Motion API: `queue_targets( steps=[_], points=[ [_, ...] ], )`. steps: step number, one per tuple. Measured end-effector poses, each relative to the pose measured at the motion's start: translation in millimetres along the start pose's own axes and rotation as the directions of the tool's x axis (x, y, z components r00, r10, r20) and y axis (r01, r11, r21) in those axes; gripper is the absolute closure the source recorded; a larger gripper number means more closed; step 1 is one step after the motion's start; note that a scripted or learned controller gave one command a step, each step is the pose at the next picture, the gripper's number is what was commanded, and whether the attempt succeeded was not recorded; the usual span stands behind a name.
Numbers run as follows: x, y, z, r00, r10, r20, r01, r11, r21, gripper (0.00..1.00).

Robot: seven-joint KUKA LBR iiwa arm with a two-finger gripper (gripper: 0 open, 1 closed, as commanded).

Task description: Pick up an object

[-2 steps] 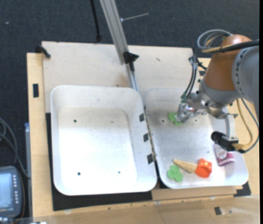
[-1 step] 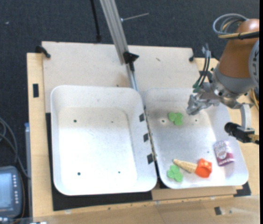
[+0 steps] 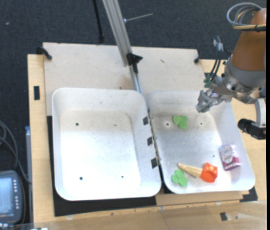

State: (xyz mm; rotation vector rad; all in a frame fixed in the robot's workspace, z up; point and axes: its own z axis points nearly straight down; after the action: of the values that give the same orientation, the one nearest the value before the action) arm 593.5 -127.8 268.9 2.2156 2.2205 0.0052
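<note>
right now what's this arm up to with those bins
The arm's claw hangs over the far edge of the right bin, with nothing seen between its fingers. In that bin lie two green pieces, a tan cone, an orange-red piece and a pink packet. Nothing has been picked up yet.

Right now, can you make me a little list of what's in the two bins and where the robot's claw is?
left bin: nothing to see inside
right bin: five small things
far side: green toy
near edge: green toy, tan cone, orange block touching the cone's end
right side: pink packet
claw: over the right bin's far right corner, holding nothing I can see
</note>
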Motion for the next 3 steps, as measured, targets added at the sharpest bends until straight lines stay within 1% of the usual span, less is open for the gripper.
queue_targets(
  steps=[1,2,3],
  points=[
    [53,-9,14,1.000,-0.003,-0.001,0.003,1.000,0.005,1.00],
    [109,-16,7,1.000,-0.006,-0.003,0.006,1.000,0.005,1.00],
    [170,-26,8,1.000,-0.006,-0.003,0.006,1.000,0.006,1.00]
  ],
)
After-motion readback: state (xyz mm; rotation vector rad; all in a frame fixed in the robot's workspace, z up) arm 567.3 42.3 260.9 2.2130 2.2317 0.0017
